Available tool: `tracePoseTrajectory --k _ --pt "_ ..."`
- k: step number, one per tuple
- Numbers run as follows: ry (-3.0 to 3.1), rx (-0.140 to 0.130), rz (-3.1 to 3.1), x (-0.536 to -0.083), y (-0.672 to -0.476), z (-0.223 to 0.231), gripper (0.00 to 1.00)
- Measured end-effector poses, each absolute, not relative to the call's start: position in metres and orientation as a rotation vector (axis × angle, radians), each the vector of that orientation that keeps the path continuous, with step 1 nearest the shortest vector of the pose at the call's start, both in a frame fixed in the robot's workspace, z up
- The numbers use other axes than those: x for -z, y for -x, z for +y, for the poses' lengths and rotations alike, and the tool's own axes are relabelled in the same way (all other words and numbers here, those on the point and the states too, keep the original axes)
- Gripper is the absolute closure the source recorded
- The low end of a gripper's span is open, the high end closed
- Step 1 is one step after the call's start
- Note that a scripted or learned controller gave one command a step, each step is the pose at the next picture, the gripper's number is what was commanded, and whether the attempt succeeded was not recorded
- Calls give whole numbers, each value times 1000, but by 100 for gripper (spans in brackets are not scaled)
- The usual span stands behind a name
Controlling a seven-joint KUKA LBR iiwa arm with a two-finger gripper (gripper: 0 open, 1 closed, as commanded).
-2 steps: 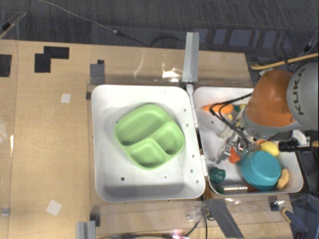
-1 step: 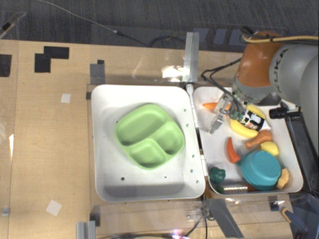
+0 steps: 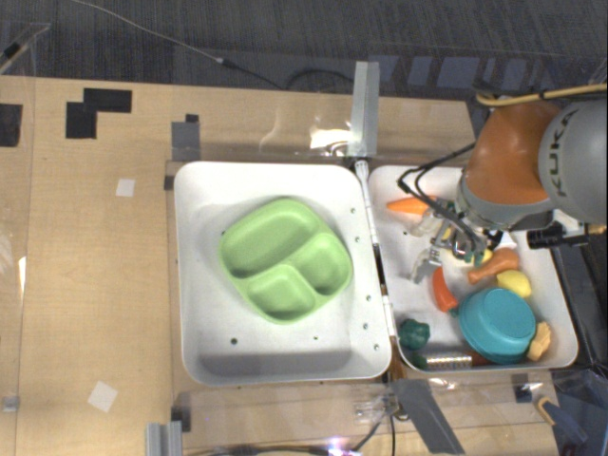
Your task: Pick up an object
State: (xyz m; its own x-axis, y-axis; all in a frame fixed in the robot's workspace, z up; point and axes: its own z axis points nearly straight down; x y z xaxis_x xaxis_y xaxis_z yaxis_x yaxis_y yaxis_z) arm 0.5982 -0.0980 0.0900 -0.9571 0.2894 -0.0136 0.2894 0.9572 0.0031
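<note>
- 2 shallow white bins side by side on the surface: left bin (image 3: 195,255) with a green divided tray (image 3: 285,257) lying at a slant near its centre, right bin (image 3: 568,345) crowded with small toys.
- End effector (image 3: 439,255) down inside the right bin near its middle, hanging from the grey arm with the orange band (image 3: 505,160) that leans in over the bin's far right corner; cannot tell whether open or closed, the metal parts being too small and cluttered to read, and nothing plainly seen between them.
- Likely aimed at the cluster just beside it, since the toys lie packed in the near half of that bin: an orange-red curved piece (image 3: 443,290) directly at the tip, an orange carrot-like piece (image 3: 492,266) touching a yellow piece (image 3: 513,282) toward the right wall.
- Teal bowl (image 3: 497,324) near the front right corner, upside down by the look of it, with a tan piece (image 3: 541,342) tucked against its right side.
- Dark green lump (image 3: 413,332) at the front left corner of the right bin, beside a dark cylinder (image 3: 446,359) along the front wall.
- Another orange piece (image 3: 407,207) toward the far left of the right bin, apart from the rest and so easiest to approach.
- Possible trouble: close neighbours around the tip, so risk of nudging 2 things at once or pinching between them; bowl's broad smooth form a poor fit for a narrow grasp.
</note>
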Motion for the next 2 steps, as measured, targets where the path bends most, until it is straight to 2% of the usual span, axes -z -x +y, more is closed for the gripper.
tracePoseTrajectory --k 1,2 --pt "-605 -4 3066 -91 -527 -92 0" --pt "-596 -5 3051 -105 -533 -92 100"
